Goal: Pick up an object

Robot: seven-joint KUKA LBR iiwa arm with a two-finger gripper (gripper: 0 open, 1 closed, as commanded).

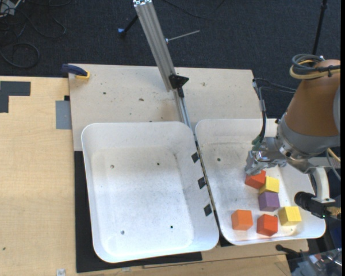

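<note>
Hovering my gripper (257, 167) in the right bin (230, 140), directly above the red block (255, 181) beside the yellow block (272, 184); finger state: cannot tell.

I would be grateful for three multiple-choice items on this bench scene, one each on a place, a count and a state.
1. Where do the blocks lie?
A. in the left bin
B. in the right bin
C. on the bare bench

2. How many blocks are purple?
A. none
B. one
C. three

3. Where is the end effector?
A. down in the right bin, at the red block
B. high above the left bin
C. outside both bins

Key:
1 B: all six blocks sit in the right bin.
2 B: a single purple block lies among them.
3 A: the end effector is low in that bin, just above the red block.
</note>
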